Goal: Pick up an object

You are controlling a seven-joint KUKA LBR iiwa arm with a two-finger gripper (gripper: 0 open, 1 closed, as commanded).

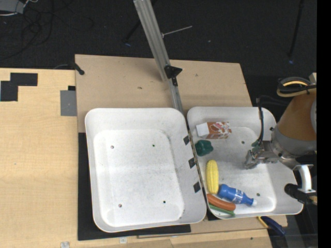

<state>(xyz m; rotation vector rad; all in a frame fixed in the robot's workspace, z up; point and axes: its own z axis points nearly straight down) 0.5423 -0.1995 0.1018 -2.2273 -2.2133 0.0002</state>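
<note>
Right shallow white bin (269, 203): one yellow corn cob (212, 175), one blue bottle (235, 195), one red-brown carton (216, 129), one green lump (204, 148). Grey pincer (253, 159) lowered inside; its opening cannot be told.

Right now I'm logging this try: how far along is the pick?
Done: the gripper is low inside the right bin. In hand: nothing visibly. Left: the carton, green piece, corn, blue bottle and hot dog all lie unlifted.
</note>
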